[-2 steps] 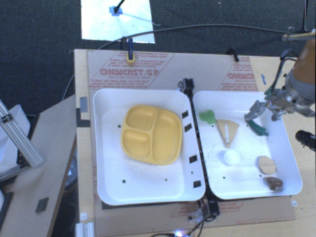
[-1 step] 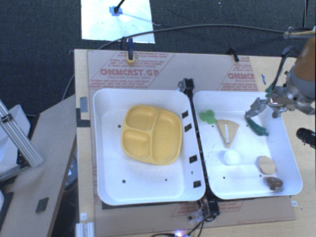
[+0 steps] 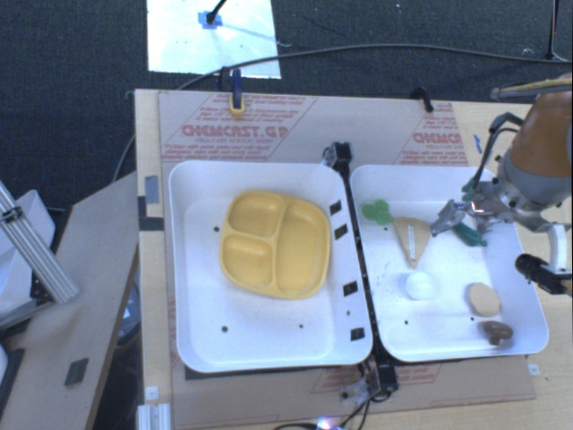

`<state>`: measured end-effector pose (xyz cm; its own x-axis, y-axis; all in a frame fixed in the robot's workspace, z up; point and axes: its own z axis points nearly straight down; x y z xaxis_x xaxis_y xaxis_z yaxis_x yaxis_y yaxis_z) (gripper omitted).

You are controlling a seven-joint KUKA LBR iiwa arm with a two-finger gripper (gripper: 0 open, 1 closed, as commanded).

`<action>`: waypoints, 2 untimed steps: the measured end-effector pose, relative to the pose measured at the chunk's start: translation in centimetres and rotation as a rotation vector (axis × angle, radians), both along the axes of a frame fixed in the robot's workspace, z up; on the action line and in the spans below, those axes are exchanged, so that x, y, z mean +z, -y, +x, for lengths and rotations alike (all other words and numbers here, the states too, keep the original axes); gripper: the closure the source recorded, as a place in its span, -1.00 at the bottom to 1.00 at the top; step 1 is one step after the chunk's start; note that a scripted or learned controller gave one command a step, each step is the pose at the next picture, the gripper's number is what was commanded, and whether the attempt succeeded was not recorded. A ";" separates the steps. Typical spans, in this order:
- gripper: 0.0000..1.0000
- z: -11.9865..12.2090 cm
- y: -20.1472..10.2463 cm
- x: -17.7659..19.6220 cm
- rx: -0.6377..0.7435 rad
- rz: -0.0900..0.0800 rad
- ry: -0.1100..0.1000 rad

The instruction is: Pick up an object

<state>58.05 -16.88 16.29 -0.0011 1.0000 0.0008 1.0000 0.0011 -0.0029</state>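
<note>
The single camera was fixed above the table (image 3: 295, 115) and looked down at a slant, from the near edge toward the far one. It stood far enough to take in both white bins, the left bin (image 3: 192, 267) and the right bin (image 3: 524, 325), with dark floor (image 3: 72, 52) beyond. The arm (image 3: 542, 146) entered from the right side of the frame.
</note>
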 end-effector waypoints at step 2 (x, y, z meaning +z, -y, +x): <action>-1.00 0.9 -0.6 -7.4 0.000 0.000 0.008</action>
